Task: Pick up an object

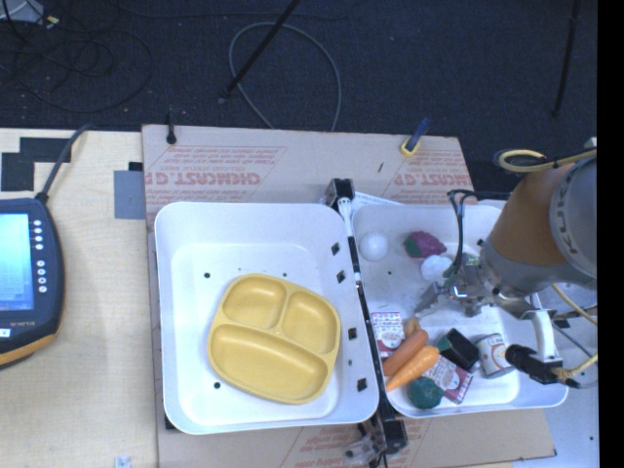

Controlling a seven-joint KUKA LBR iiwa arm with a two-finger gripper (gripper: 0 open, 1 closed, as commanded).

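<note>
The arm (546, 232) reaches in over the right-hand bin (390, 224), its wrist bent down so the gripper (450, 292) sits low among the clutter, a posture that suits a top-down grab. Whether the pincer is open or closed cannot be told from this slant, and nothing is visibly caught in it.

Taking the two carrots (409, 354) as the landmark: they lie side by side in the near part of the right bin, and the gripper hovers just beyond them, toward the bin's middle. A dark green ball (423, 393) rests just in front of the carrots, touching or almost touching a small printed packet (454, 380). A black block (460, 347) and a small labelled can (493, 355) lie to the carrots' right. Farther back, a white ball (373, 247) and a magenta object (425, 244) sit well beyond the carrots.

Any of these would serve as the thing to pick; those nearest the gripper look the likeliest targets. The left bin (195, 232) holds a yellow divided tray (275, 337), probably there as a place to set things.
</note>
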